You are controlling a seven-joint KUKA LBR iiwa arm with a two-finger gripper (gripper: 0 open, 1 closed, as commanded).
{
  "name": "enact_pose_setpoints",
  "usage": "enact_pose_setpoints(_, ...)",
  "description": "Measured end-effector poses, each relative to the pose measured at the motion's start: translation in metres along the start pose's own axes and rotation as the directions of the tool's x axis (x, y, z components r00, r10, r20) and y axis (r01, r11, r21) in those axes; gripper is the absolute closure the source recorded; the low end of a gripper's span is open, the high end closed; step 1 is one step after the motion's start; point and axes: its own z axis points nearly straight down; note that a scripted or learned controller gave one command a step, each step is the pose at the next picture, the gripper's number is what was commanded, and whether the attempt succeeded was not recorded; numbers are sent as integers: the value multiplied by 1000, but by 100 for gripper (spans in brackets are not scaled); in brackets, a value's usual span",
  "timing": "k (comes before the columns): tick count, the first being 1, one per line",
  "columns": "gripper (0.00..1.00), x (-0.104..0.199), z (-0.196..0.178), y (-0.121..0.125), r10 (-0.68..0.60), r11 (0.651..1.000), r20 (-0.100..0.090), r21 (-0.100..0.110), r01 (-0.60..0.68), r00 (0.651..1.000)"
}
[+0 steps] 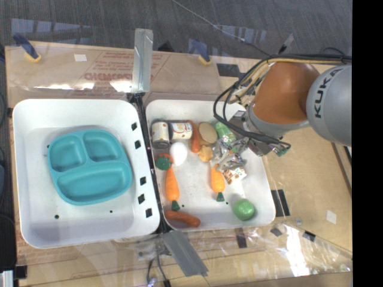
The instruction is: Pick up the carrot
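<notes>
Crowded bin (263,187), gripper (230,151) half-hidden

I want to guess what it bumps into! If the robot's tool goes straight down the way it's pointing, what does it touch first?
Probably the small carrot or the crinkly packet beside it: the tool hangs just above them in the right bin. Height is hard to judge from this slanted view, so I can't tell which.

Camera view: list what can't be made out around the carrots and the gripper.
- Gripper: the grey arm's wrist covers it from above, so whether its fingers are open or shut is hidden.
- Items under the gripper: small, cluttered and part-covered, too unclear to name.
- Carrot beside the gripper: contact with it cannot be judged.
- Second carrot near the right bin's left wall: its green end is too small to detail.
</notes>
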Motion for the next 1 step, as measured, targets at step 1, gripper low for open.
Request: enact_pose_setpoints(1, 0, -2, -6, -3, 0, 1000, 6, 10, 0, 1000)
